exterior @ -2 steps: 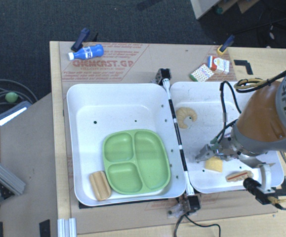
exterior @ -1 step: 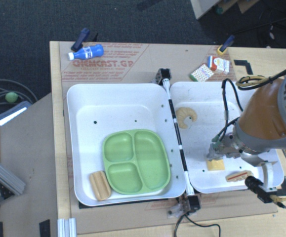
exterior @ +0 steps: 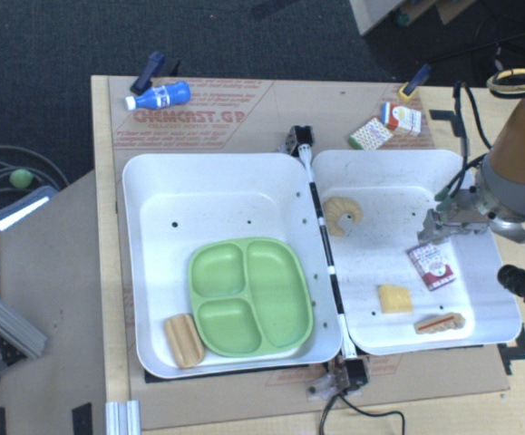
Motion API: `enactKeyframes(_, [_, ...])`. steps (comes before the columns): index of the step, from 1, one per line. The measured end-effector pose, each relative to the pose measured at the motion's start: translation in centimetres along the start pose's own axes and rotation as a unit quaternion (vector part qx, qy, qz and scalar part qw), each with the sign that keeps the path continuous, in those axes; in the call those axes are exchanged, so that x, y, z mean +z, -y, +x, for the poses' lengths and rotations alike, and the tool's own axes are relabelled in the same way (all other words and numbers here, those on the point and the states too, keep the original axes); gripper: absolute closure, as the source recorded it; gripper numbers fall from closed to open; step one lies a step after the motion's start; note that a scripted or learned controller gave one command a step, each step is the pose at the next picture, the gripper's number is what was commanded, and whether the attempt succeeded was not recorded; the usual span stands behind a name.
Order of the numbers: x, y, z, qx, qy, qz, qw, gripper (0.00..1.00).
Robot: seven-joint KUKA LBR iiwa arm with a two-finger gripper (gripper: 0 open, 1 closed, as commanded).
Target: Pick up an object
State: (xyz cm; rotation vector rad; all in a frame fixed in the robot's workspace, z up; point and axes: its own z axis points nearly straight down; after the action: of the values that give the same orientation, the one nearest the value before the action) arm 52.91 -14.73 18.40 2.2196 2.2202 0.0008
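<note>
The right bin (exterior: 480, 175) holds a tan bagel (exterior: 342, 214) near its left wall, a red and white packet (exterior: 432, 267) at centre right, a yellow cheese block (exterior: 394, 298) and a hot dog (exterior: 440, 323) near the front rim. My gripper (exterior: 440, 229) hangs over the right bin's right half, just behind the packet and close above it. Nothing is seen held in it. The grey arm with its orange band (exterior: 521, 148) comes in from the right edge.
The left bin (exterior: 153, 198) contains a green divided plate (exterior: 248, 295) and a tan bread slice (exterior: 183, 340) at its front left corner. On the cardboard behind the bins lie a blue bottle (exterior: 158, 96) and small boxes (exterior: 384, 127). A black clamp (exterior: 300, 138) sits between the bins.
</note>
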Motion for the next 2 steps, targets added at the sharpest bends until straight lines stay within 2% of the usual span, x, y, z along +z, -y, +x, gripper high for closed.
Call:
enactKeyframes(1, [0.0,0.0,0.0,0.0,0.0,0.001,1.0,0.0])
enactKeyframes(2, [5.7,0.0,-5.2,0.001,-0.001,0.002,1.0,0.0])
